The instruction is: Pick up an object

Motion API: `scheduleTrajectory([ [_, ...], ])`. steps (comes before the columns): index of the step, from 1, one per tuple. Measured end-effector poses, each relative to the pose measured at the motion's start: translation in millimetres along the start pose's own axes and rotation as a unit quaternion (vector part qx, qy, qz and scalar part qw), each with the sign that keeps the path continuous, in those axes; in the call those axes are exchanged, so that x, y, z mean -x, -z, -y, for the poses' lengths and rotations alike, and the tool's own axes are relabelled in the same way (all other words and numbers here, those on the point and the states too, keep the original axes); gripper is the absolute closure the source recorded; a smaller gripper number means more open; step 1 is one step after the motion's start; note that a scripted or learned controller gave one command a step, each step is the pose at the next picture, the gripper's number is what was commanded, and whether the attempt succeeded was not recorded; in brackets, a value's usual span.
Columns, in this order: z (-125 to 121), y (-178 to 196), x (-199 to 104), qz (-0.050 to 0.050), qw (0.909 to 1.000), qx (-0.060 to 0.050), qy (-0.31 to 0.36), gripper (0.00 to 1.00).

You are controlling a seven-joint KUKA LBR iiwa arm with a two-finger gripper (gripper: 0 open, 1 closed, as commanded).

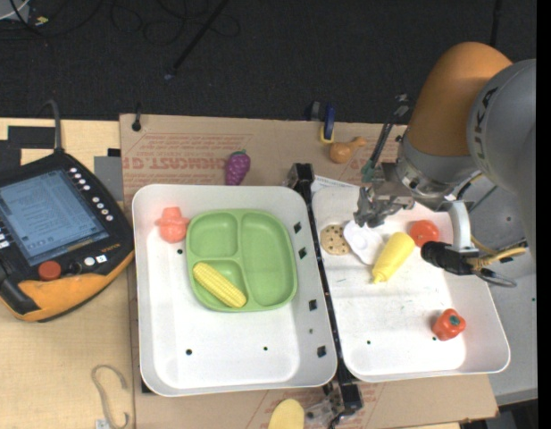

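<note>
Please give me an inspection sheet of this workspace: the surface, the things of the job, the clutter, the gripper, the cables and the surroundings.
Surface: two white bins, left bin and right bin, on cardboard.
Job's things: in the right bin, yellow bottle, white object, cookie, orange-red item, red pepper. In the left bin, green tray with corn, pink toy.
Clutter: purple grapes, orange duck, yellow item outside the bins.
Gripper: gripper low over the white object; grasp not clear.
Cables: black cables behind the bench.
Surroundings: teach pendant on the left.
</note>
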State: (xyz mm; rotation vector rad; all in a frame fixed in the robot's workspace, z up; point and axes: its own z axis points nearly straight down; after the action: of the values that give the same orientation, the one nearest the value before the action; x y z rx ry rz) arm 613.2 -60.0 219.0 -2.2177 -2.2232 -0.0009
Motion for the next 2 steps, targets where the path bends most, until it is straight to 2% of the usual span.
scheduleTrajectory([
  [1, -2.7, 5.3, -4.8, 0.000, 1.0000, 0.000, -0.002, 1.00],
  [2, -7.9, 10.1, 11.4, 0.001, 1.0000, 0.000, -0.002, 1.00],
])
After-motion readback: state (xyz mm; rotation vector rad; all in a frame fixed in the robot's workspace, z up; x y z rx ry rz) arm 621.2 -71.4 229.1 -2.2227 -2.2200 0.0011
